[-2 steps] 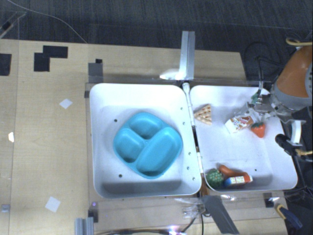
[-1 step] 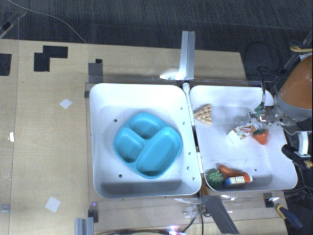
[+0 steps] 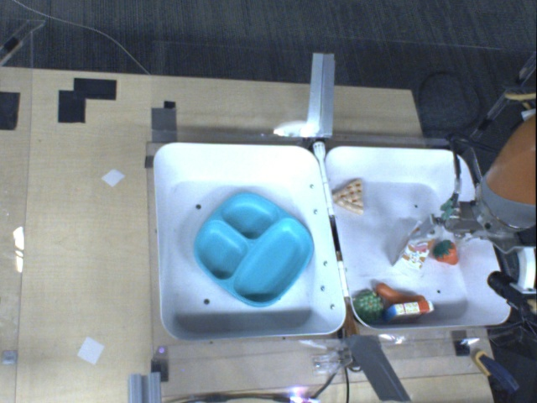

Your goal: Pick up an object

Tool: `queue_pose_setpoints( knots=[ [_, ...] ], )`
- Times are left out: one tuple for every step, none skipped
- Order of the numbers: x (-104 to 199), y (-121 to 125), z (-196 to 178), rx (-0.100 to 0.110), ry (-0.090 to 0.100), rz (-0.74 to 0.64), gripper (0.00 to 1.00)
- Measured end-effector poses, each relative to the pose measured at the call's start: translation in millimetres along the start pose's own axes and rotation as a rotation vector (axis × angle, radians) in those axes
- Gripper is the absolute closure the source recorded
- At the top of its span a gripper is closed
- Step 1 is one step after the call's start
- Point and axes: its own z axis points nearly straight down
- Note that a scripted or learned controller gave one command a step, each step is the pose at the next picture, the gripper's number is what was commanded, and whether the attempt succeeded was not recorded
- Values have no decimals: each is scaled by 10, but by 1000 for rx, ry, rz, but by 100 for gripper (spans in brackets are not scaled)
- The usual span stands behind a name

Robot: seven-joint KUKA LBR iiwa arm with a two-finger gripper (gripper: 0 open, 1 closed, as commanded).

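The right bin (image 3: pixel 377 162) holds several small objects. A tan waffle-like wedge (image 3: pixel 348 195) lies near its left wall. A crumpled clear-and-white packet (image 3: pixel 414 251) sits in the middle, with a small red and green fruit (image 3: pixel 445 253) touching its right side. At the front lie a green bumpy ball (image 3: pixel 367 306), an orange carrot shape (image 3: pixel 396 293) and a small bottle with a blue cap (image 3: pixel 409 310). My gripper (image 3: pixel 447 219) hangs at the right side of this bin, just above the packet and the red fruit. Nothing shows in its grasp.
The left bin (image 3: pixel 176 309) holds a blue divided plate (image 3: pixel 253 247). A metal post (image 3: pixel 321 91) stands behind the wall between the bins. The arm's orange band (image 3: pixel 513 175) and dark cables (image 3: pixel 466 120) hang over the right bin's far right edge.
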Motion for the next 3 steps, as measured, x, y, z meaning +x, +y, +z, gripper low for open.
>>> queue_pose_setpoints(
  knots=[
    [-71, 148, 160, -33, -6, -159, 0],
    [320, 258, -715, 10, 2, -189, 0],
    [296, 192, 316, 12, 3, -162, 0]
  ],
)
